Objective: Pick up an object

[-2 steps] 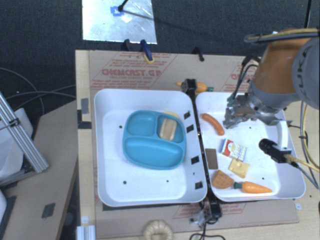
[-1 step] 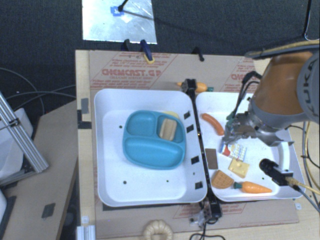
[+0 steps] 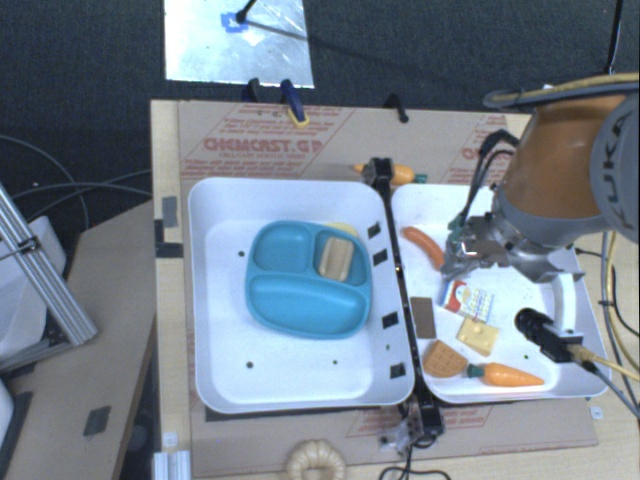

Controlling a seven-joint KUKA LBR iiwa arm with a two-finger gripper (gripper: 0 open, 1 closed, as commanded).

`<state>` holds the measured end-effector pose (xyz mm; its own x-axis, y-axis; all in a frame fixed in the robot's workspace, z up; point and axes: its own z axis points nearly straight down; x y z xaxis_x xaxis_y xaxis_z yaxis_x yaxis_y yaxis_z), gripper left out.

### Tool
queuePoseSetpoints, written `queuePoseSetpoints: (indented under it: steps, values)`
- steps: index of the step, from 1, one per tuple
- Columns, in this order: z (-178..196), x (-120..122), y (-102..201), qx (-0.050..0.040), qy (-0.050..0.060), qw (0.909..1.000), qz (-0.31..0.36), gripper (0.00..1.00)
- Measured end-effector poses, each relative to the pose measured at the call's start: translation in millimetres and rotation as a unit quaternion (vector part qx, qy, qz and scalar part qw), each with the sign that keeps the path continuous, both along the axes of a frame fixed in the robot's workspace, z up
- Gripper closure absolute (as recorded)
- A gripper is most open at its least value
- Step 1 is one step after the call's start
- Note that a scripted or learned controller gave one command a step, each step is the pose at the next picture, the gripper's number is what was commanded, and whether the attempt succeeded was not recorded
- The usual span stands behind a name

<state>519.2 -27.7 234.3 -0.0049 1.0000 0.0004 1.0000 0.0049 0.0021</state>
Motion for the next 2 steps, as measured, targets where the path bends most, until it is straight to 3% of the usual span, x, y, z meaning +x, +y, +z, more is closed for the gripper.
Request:
queuePoseSetpoints:
  steps: [2]
  values:
    - [-10.8,2.7,5.5,-0.0002,0.001,1.0,-0.001,1.0]
